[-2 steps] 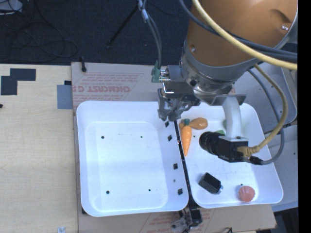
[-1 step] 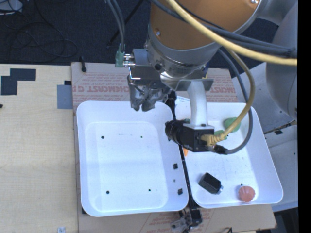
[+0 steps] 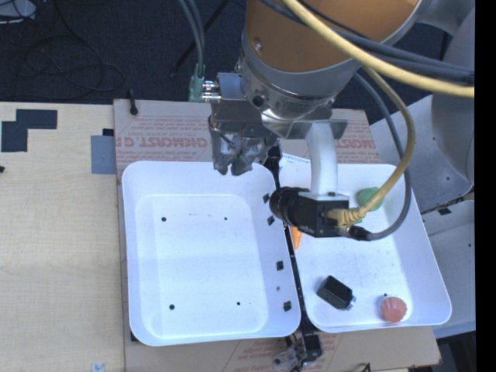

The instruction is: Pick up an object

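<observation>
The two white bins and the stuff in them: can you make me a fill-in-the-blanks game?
1. The small black block lies in the ____ bin as the camera sees it.
2. The round thing in that bin's near corner, beside the block, is coloured ____.
3. Partly hidden behind the yellow cable is a ____ object.
4. The number of white bins on the bench is ____.

Missing words: right; pink; green; two.

green object (image 3: 370, 198) mostly hidden behind white arm part, orange scrap (image 3: 296, 236) under black camera unit (image 3: 310, 211), arm (image 3: 333, 22) cropped at top
</observation>
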`<state>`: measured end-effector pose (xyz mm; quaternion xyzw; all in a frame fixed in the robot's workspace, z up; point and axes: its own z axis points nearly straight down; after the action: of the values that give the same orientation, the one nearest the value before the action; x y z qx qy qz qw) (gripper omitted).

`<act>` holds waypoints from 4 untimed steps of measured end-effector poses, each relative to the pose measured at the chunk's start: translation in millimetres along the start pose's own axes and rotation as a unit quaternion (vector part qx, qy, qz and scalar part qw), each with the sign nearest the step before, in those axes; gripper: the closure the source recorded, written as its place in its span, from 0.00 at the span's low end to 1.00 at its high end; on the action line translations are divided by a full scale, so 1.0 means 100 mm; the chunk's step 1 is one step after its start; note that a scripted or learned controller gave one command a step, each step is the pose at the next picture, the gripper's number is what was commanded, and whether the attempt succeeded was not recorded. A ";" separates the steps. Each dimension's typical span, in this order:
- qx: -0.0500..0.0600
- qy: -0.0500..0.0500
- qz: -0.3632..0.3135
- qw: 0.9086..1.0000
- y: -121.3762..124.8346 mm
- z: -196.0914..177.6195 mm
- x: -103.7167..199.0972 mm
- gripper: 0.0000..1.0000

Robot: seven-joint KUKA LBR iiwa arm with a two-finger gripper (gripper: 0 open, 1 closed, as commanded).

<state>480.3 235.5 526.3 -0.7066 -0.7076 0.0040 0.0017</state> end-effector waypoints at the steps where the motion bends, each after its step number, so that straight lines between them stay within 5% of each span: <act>1: -0.003 0.001 0.001 1.000 0.55 -0.11 0.09 1.00; 4: 0.004 -0.003 0.005 1.000 0.55 -0.38 0.05 1.00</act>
<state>535.8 241.2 564.3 -0.7100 -0.7041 0.0091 0.0028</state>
